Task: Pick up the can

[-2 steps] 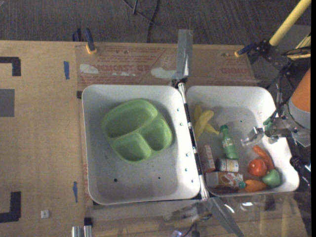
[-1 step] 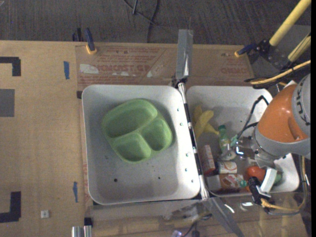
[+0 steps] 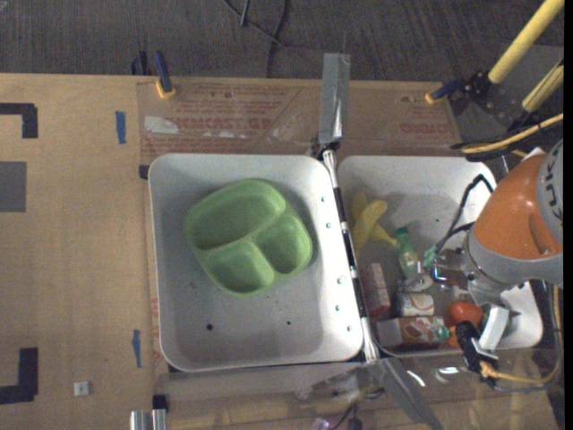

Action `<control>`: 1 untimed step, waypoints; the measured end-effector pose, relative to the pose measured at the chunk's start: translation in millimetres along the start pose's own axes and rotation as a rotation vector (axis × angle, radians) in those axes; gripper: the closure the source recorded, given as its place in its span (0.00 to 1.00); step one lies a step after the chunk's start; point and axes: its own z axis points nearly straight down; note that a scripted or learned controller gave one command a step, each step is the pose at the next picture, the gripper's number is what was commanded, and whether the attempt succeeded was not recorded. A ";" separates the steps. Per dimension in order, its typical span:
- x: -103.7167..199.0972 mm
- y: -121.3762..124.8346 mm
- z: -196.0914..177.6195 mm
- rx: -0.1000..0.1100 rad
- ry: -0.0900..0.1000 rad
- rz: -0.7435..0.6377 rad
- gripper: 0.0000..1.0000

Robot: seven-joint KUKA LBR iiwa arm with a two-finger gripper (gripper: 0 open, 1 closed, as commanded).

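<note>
Since the camera looks down at a slant, the nearest things are those along the front wall of the right-hand shallow white bin [image 3: 448,179]: a flat printed carton [image 3: 414,331] and a small round red-orange object [image 3: 463,312]. Just behind the carton, touching it, sits the short can with a pale label [image 3: 416,302], and a reddish packet [image 3: 377,289] stands beside it against the dividing wall. The can's long axis is too small to read. The grey arm with the orange band [image 3: 517,227] hangs over this bin's right half, its wrist hardware ending close to the can's right and slightly beyond it. I cannot tell whether the jaws are spread or pressed together, and nothing visible sits between them. By my reckoning the coming move is a short shift leftward and nearer. Farther back lie a green bottle [image 3: 407,254] and a yellow banana [image 3: 371,221]. The left-hand white bin [image 3: 179,330] holds a green divided plastic plate [image 3: 249,236]. The tan worktop [image 3: 72,240] runs beyond.
</note>
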 end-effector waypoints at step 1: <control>-3.3 1.2 -10.3 -0.006 -0.008 0.004 1.00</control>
